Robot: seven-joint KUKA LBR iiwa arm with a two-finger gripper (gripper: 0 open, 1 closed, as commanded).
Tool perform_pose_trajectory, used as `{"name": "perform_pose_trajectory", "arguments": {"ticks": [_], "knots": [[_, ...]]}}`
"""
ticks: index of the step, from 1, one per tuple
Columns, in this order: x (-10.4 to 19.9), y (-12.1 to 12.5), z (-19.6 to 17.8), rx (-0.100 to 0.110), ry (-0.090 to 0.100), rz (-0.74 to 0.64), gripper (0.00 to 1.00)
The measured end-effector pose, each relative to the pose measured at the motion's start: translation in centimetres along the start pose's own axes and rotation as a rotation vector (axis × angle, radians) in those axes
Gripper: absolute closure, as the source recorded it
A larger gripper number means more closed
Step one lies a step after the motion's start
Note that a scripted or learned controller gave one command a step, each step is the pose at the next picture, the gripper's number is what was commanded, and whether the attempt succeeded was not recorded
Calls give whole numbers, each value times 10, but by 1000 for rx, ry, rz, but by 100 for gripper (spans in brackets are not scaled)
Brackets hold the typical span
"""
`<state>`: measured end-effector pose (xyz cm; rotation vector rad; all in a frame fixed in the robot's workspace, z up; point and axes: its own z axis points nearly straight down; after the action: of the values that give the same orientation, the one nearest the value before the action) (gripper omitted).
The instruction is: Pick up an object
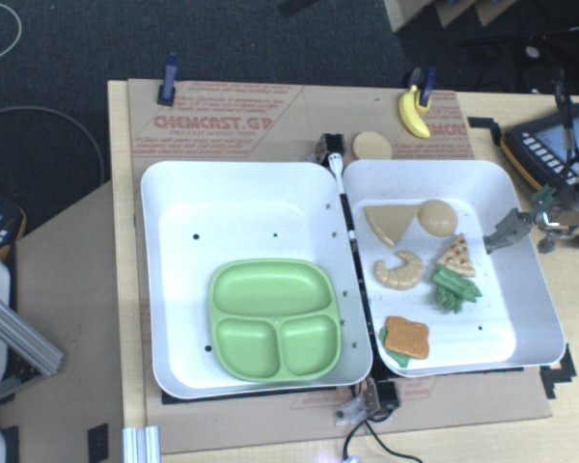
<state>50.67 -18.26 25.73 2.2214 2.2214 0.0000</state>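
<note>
Tool (pixel 510 230) at the right bin's (pixel 521 302) right wall, its opening indiscernible; pizza slice (pixel 456 257) lies nearest, just down-left of it.

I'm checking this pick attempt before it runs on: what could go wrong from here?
1. The tool sits at the right bin's right rim, apart from the food; it might close on nothing.
2. The pizza slice, green vegetable and croissant lie close together, so a grasp may nudge a neighbour.
3. The sandwich lies near the bin's front left wall, leaving little room there.
</note>
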Motion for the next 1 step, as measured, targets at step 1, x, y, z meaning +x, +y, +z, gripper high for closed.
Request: {"name": "perform_pose_trajectory", "arguments": {"ticks": [1], "knots": [[12, -32, 170, 15, 6, 1, 0]]}}
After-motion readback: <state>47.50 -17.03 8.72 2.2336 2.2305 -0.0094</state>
